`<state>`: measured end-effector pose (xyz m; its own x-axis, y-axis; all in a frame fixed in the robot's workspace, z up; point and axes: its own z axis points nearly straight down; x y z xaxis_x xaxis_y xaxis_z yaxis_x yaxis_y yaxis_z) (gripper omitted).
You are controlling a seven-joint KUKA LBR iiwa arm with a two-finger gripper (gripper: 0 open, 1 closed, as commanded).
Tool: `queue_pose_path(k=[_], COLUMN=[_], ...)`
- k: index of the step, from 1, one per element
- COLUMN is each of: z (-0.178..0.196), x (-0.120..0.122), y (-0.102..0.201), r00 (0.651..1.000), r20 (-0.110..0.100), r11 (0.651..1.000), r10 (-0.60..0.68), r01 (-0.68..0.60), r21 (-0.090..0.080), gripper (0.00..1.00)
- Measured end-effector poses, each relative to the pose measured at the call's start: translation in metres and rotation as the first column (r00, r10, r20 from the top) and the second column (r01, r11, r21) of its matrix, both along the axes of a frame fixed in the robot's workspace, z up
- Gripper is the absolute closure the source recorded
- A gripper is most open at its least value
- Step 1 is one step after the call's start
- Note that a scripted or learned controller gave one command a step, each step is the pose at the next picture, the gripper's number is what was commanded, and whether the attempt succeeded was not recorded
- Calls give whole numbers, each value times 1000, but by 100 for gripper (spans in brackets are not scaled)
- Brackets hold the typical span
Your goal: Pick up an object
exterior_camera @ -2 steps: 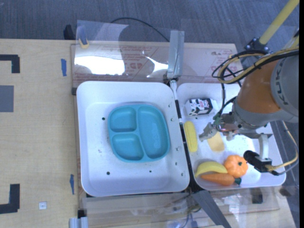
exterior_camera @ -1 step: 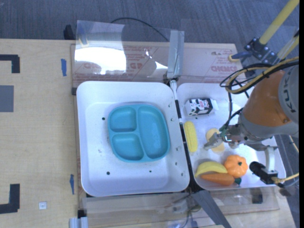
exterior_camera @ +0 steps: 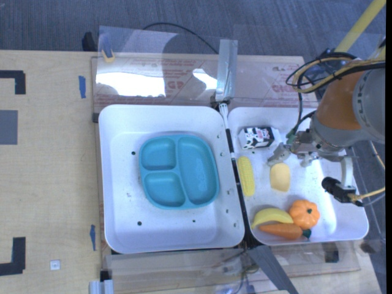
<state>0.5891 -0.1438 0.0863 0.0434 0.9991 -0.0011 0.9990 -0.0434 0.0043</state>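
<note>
You have the gripper (exterior_camera: 283, 157) hovering in the right bin (exterior_camera: 352, 225), and you cannot tell its state from here. The nearest thing is the pale yellow lemon (exterior_camera: 280, 177), just below the gripper and a touch left; it looks roundish, its long axis running slightly up-down in the view. Taking the lemon as landmark: the corn (exterior_camera: 246, 175) lies left of it, long axis up-down; the cow-print carton (exterior_camera: 256, 137) sits above-left; the banana (exterior_camera: 272, 216), carrot (exterior_camera: 282, 230) and pumpkin (exterior_camera: 304, 214) cluster below. The blue 3-part plate (exterior_camera: 179, 171) sits far left. You can read no writing.
</note>
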Motion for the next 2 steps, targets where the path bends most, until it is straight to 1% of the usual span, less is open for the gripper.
queue_pose_path(k=[1, 2], z=[1, 12], x=[-34, -32], y=[30, 29], r00=[997, 997], r20=[-2, 4], r11=[997, 997], r10=[-75, -77], r01=[75, 77], r21=[2, 1], gripper=[0, 100])
